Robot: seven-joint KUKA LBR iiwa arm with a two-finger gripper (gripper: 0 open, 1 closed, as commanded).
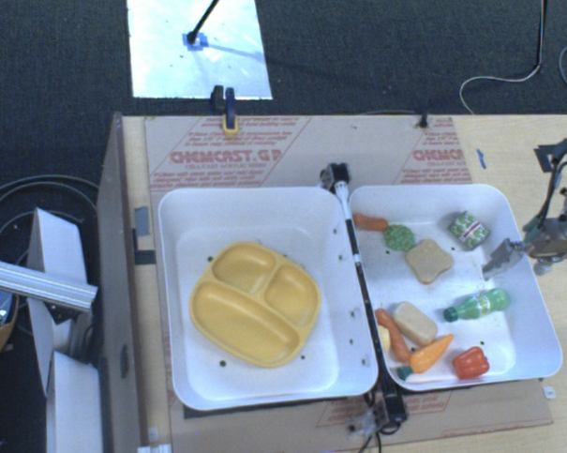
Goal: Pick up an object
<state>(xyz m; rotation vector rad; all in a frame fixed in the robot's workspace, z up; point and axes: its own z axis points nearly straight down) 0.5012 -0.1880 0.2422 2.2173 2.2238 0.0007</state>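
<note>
The right bin [528, 337] holds several toy foods: a small carrot [369, 222], a broccoli head [398, 236], a bread slice [429, 260], a green and white packet [468, 229], a green bottle [476, 305], a pale bread roll [415, 323], two carrots [430, 353] lying near the front, and a red pepper [470, 362]. My gripper [502, 255] reaches in from the right edge, over the bin's right side. It sits between the packet and the bottle, just right of the bread slice. Nothing is visibly held in it.
The left bin [174, 301] holds a yellow divided plate [255, 303]. A black divider strip [355, 255] runs between the bins. A clamp [229, 106] sits on the bench's far edge, and cables and white boxes [57, 306] lie to the left of the bench.
</note>
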